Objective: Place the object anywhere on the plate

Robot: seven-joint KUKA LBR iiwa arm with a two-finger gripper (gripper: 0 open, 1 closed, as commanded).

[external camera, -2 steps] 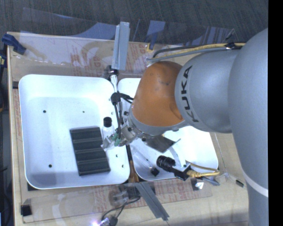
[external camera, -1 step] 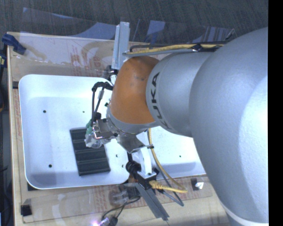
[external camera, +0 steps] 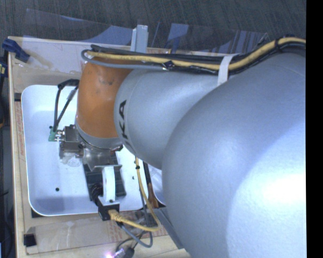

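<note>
Arm point(external camera: 204, 144) low over white bin point(external camera: 36, 165), small dark speck point(external camera: 57, 189).

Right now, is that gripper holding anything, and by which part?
Cannot be told: the gripper is down in the left white bin, and the arm hides whatever is beneath.

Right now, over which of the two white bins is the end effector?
The bin at the view's left: its white floor shows around the end effector, while the grey arm covers the other.

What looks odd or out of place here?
Nothing looks spilled or broken. The only stray thing is a tiny dark speck on the floor of the shallow white bin, near the tool.
</note>
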